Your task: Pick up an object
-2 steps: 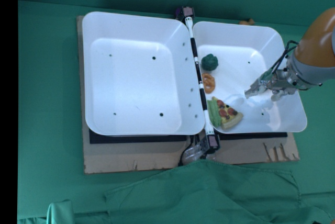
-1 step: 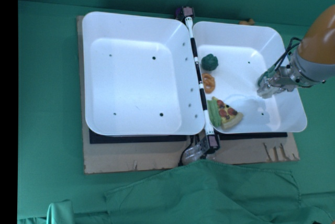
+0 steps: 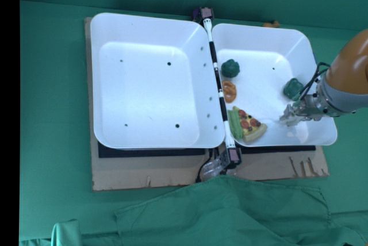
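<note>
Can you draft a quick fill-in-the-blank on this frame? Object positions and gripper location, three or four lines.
1. All the toy items lie in the ______ bin as the camera sees it.
2. The pizza slice lies near that bin's ______ edge in the image.
3. The orange pretzel sits between the dark green broccoli and the ______.
4. The gripper is closest to the ______ block.

Missing words: right; lower; pizza slice; green
</note>
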Action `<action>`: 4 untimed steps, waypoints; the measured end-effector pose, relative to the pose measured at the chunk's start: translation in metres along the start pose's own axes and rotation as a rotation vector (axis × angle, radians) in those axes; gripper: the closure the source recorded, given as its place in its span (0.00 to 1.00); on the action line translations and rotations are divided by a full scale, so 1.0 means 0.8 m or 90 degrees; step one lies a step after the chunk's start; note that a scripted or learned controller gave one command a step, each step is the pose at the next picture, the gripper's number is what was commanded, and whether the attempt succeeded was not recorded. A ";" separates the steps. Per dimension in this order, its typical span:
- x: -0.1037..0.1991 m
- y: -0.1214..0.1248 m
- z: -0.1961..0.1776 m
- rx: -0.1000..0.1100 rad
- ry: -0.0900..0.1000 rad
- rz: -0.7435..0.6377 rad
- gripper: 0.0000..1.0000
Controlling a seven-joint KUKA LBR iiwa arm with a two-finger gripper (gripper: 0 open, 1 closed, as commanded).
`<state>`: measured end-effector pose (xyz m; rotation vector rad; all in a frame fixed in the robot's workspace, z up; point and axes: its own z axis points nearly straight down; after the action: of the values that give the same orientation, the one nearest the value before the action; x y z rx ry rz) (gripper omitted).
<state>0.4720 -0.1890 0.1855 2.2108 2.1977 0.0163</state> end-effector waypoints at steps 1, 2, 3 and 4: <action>0.000 -0.001 0.001 0.003 0.001 -0.001 0.00; -0.002 0.002 -0.015 -0.002 -0.002 0.001 1.00; -0.002 0.001 -0.014 -0.001 -0.002 0.001 0.00; -0.004 0.003 -0.029 -0.005 -0.004 0.003 1.00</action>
<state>0.4736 -0.1916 0.2090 2.2095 2.1853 0.0177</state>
